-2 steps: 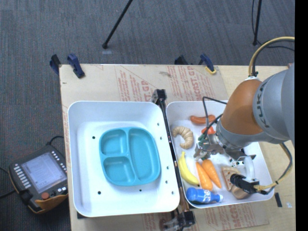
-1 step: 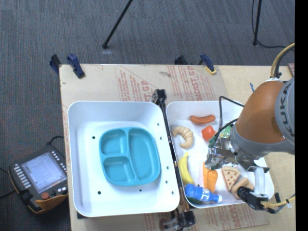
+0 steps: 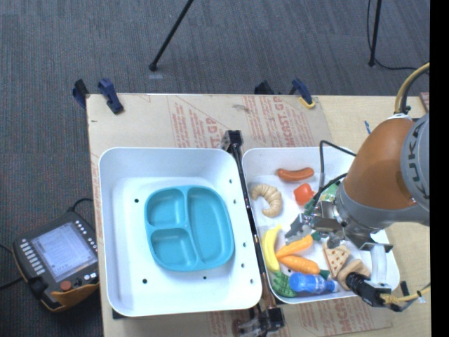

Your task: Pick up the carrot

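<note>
An orange carrot [image 3: 295, 246] lies slanted in the right bin [image 3: 330, 156], beside a yellow banana [image 3: 271, 248]. A second orange carrot-shaped piece [image 3: 303, 264] lies just in front of it. My gripper [image 3: 304, 231] hangs low over the middle of this bin, right above the upper carrot's far end. Its fingers stand apart with nothing between them. The grey and orange arm hides the bin's right side.
The right bin also holds a sausage [image 3: 296, 174], a croissant [image 3: 268, 199], a red piece [image 3: 303, 194], a blue bottle [image 3: 309, 283], a green item [image 3: 280, 282] and a waffle [image 3: 337, 259]. The left bin [image 3: 119, 188] holds a blue divided plate [image 3: 188, 227].
</note>
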Action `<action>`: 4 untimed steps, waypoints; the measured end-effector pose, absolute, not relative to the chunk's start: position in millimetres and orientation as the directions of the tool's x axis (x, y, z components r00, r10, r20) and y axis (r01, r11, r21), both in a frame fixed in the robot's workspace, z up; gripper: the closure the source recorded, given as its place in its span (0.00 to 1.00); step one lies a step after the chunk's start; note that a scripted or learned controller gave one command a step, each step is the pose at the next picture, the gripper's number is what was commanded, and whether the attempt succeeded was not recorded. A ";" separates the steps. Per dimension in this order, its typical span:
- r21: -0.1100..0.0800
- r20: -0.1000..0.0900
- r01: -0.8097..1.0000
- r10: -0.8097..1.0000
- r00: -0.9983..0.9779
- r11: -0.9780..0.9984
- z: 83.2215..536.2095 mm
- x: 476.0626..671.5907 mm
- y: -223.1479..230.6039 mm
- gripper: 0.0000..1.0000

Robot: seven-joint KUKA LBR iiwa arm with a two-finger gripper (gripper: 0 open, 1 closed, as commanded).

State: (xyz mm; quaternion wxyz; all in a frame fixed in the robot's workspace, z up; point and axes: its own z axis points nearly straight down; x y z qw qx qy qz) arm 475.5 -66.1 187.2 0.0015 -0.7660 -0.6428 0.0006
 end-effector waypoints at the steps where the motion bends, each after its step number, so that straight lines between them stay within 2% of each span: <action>1: -0.003 0.002 0.948 0.948 0.318 -0.318 93.4 475.6 -85.8 0.00; 2: -0.003 0.002 0.946 0.946 0.323 -0.323 103.9 476.2 -86.9 1.00; 3: -0.003 0.002 0.946 0.946 0.325 -0.325 103.9 476.1 -86.8 0.00; 4: -0.006 0.001 0.947 0.947 0.321 -0.321 87.0 474.6 -81.0 0.00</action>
